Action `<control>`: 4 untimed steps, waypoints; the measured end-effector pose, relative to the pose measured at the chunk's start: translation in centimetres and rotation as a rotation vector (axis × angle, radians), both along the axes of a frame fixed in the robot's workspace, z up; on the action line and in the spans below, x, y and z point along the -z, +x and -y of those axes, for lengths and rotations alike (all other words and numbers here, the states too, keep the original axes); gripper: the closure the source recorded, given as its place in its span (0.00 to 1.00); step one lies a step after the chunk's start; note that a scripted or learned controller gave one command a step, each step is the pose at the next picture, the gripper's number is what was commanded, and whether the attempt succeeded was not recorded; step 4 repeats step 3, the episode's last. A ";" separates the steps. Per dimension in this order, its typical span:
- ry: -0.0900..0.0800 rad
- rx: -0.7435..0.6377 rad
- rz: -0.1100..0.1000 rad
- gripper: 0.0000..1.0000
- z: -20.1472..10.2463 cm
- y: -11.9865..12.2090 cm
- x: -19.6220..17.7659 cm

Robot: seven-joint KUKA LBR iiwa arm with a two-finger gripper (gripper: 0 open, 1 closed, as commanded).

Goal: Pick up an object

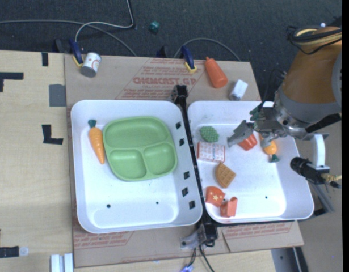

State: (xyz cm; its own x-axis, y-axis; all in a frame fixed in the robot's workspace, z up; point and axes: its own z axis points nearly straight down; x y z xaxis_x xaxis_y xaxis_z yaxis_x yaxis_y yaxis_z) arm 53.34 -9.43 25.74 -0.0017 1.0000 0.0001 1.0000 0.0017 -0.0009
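Tool (246, 134): over the right bin (287, 200), in its upper right part; dark fingers splayed apart and pointing left; nothing visibly between them.
Small red-orange piece (249, 142): just below the fingers, touching or nearly touching; cannot tell whether gripped.
Orange toy with green stem (270, 148): right of the red-orange piece, just under the wrist.
Arm (313, 67): grey with orange band, entering from the right above the right bin's far corner.
Green leafy piece (208, 134): left of the tool, near the right bin's left wall.
Pink-and-white packet (211, 151): just below the green leafy piece.
Waffle (225, 175): below the packet, toward the right bin's middle.
Red pieces (215, 196): near the right bin's lower edge, two close together.
Left bin (129, 217): side by side with the right bin.
Green divided plate (141, 147): middle of the left bin.
Toy carrot (96, 143): just left of the plate, lying lengthwise.
Counter (26, 169): orange bottle (216, 72) and a small white block (238, 89) beyond the right bin's far edge.
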 end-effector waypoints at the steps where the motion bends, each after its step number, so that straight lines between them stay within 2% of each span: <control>1: 0.001 0.002 -0.003 0.00 2.1 -1.5 8.1; 2: 0.000 0.001 0.004 0.00 2.0 -0.3 17.1; 3: -0.003 0.002 0.006 1.00 2.2 -0.2 16.1; 4: -0.003 0.002 0.006 1.00 2.2 -0.2 16.1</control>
